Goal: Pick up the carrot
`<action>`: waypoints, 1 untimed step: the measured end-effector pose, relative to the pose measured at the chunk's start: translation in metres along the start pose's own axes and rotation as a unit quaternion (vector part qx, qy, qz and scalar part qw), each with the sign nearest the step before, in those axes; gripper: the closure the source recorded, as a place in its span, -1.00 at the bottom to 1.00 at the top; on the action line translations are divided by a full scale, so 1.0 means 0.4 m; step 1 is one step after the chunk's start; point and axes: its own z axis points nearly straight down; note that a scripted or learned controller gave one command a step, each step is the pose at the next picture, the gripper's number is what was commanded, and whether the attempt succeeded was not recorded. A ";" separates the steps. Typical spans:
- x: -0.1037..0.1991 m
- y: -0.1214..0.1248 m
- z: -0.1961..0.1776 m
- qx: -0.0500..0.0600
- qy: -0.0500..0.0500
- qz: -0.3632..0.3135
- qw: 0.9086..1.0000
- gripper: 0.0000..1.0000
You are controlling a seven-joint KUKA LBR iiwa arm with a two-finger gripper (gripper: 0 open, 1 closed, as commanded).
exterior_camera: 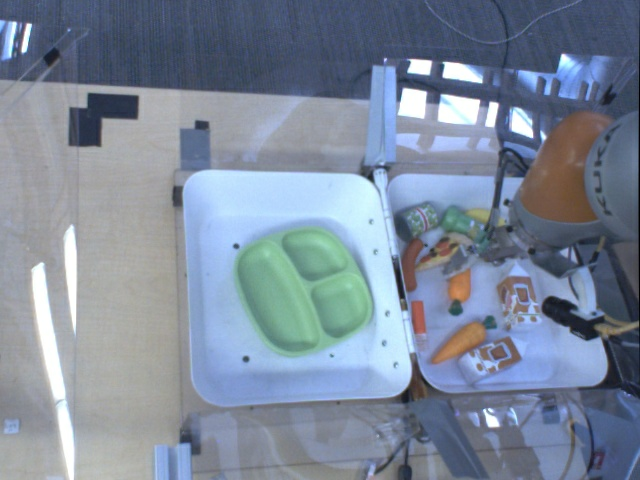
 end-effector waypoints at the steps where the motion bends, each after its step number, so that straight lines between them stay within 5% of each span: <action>1: 0.002 0.007 -0.030 -0.003 0.001 -0.001 1.000 1.00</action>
